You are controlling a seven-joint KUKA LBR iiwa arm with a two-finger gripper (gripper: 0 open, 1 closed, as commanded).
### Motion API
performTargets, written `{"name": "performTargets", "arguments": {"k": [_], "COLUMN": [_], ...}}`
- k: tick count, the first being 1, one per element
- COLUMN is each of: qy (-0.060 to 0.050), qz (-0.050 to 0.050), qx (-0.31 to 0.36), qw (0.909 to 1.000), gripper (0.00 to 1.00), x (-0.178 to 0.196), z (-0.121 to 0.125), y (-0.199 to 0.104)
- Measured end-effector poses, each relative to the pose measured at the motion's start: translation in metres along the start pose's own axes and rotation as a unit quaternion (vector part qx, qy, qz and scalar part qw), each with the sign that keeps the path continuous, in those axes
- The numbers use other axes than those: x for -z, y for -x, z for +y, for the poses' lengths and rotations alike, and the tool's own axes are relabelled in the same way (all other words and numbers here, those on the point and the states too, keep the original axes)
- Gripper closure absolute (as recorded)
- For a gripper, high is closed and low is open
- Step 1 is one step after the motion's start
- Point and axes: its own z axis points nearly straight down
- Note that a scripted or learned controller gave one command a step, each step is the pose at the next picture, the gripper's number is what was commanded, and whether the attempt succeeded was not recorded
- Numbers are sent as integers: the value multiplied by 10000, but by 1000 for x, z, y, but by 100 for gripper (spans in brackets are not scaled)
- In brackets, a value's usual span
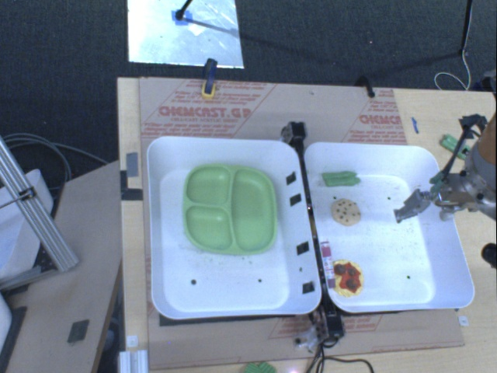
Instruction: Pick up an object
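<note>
Two white bins sat side by side on the table [132, 92]. The left bin [167, 286] held a green plate [231, 209] with three parts. The plate lay flat near the middle of that bin.

The right bin [443, 286] held three small things. A green bean [340, 179] lay near the back wall on the left side. A round cookie [346, 211] with dark chips lay just in front of the bean. A little slice of pizza [346, 277] with red spots lay near the front, close to the left wall. The three things sat apart and did not touch each other.

The arm came in from the right. Its end effector [409, 207] hung over the right half of the right bin. It was to the right of the cookie, and a gap lay between them. It was too small and blurry to tell if the end effector was open or closed. Nothing could be seen in its grip.

A yellow clamp [209, 80] sat at the back edge of the table. A shiny sheet [185, 22] lay on the dark floor behind it.
</note>
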Motion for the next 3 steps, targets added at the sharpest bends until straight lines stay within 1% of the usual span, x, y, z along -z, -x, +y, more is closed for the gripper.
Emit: {"name": "performTargets", "arguments": {"k": [1,2,3], "qy": [31,-12,24], "qz": [-13,9,3], "qx": [15,29,27], "qw": [10000,10000,10000], "gripper": [0,0,0], "x": [1,-89,-161], "z": [79,127,164], "y": [37,3,-41]}}
